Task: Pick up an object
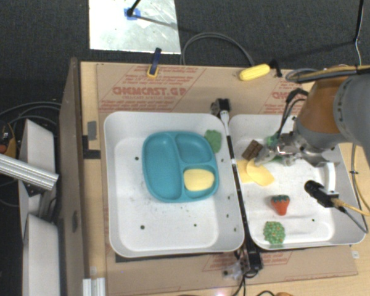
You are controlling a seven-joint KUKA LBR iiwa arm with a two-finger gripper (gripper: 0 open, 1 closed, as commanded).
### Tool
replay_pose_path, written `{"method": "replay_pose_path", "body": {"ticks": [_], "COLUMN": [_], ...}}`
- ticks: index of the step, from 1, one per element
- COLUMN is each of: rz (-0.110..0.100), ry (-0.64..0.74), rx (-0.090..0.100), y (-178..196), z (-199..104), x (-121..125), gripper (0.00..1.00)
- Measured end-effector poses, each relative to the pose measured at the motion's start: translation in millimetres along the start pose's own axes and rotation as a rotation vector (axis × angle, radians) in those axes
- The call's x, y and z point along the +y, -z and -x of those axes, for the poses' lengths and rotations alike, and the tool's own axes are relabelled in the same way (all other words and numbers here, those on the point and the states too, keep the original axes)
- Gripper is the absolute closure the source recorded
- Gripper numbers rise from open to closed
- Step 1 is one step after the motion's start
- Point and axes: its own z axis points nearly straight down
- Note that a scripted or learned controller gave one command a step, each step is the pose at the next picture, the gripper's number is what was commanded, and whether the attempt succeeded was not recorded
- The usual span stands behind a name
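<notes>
Camera view puts our gripper (pixel 272 153) in the right bin (pixel 342 227), right of frame centre, low over its upper left part. Whether it is open or closed we cannot tell from this slant. Nearest to it is the yellow piece (pixel 259 174), lying just below and slightly left of the tip, its long axis running from upper left to lower right. A small brown block (pixel 253 148) sits just left of the tip. We judge the yellow piece the likeliest target, calling for a short drop down-frame. The strawberry (pixel 280 204) and green cluster (pixel 274 232) lie further toward the lower edge.
</notes>
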Motion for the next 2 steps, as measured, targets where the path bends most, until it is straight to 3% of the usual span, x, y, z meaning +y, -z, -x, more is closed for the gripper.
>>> {"method": "replay_pose_path", "body": {"ticks": [1, 2], "rz": [-0.023, -0.011], "ry": [-0.010, -0.006], "rx": [0.007, 0.004], "y": [2, 13], "z": [-11, -11], "x": [-120, -113], "gripper": [0.00, 1.00]}}
